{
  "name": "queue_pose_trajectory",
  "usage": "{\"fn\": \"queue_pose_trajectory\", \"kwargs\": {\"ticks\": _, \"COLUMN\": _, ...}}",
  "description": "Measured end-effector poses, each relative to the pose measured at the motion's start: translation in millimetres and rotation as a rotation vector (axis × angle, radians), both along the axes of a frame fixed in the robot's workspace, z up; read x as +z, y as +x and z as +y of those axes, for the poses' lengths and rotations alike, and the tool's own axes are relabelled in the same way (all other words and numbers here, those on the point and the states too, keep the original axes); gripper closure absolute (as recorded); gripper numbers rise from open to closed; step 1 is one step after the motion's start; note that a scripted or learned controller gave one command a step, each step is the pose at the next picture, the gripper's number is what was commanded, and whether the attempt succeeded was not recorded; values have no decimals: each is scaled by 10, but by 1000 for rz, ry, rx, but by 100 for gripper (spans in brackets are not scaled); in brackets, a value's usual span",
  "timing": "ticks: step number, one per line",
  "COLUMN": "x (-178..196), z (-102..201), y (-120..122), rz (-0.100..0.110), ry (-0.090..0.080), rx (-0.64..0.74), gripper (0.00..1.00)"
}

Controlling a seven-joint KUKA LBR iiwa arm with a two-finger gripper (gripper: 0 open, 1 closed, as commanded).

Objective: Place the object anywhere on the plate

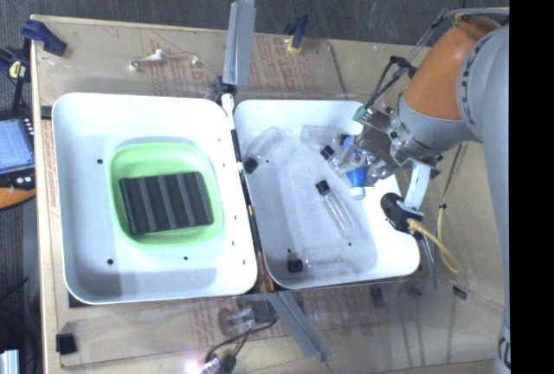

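the grey kuka arm with its orange band (437, 74) reaches in from the right, bent down over the right-hand side of the bench. its two-finger gripper (357, 163) hangs low at the wrist's end, pointing toward the left and downward.

Two white bins (78, 190) sat on a tan wooden bench (130, 43), and the left one held a pale green plate (164, 157) with a dark grey ribbed panel (164, 202) of parallel stripes at its middle. The right bin (394, 255) held clear vials (333, 206) with black caps, one showing a blue tip. The arm (485, 78) was grey with an orange band (446, 74), and blue clamps (43, 35) gripped the bench edge.
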State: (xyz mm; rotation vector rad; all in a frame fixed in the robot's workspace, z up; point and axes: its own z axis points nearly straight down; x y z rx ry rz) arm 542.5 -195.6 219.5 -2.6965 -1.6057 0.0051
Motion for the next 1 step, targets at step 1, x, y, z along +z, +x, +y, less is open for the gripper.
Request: {"fn": "queue_pose_trajectory", "kwargs": {"ticks": 1, "x": 0, "z": 0, "y": 0, "rz": 0, "ry": 0, "rx": 0, "gripper": 0}}
